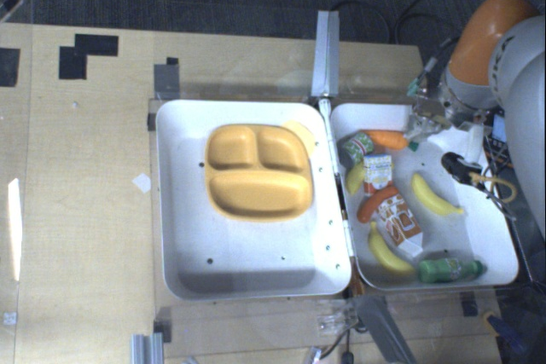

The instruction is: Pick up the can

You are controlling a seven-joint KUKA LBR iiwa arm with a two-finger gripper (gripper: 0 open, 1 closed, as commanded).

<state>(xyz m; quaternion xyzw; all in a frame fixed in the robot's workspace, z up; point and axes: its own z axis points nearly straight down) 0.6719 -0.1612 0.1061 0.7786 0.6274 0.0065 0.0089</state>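
Nearest the camera, a green bottle lies on its side at the near edge of the right bin. Starting from the left, the left bin holds a yellow compartment tray toward its far side. Across the divider, the right bin is crowded: the can, green-labelled, lies at its far left corner beside a carrot, with a small carton, a sausage, a snack packet and bananas around them. Farther right, the gripper hangs over the bin's far edge, just right of the carrot, apart from the can; I cannot tell how its fingers stand.
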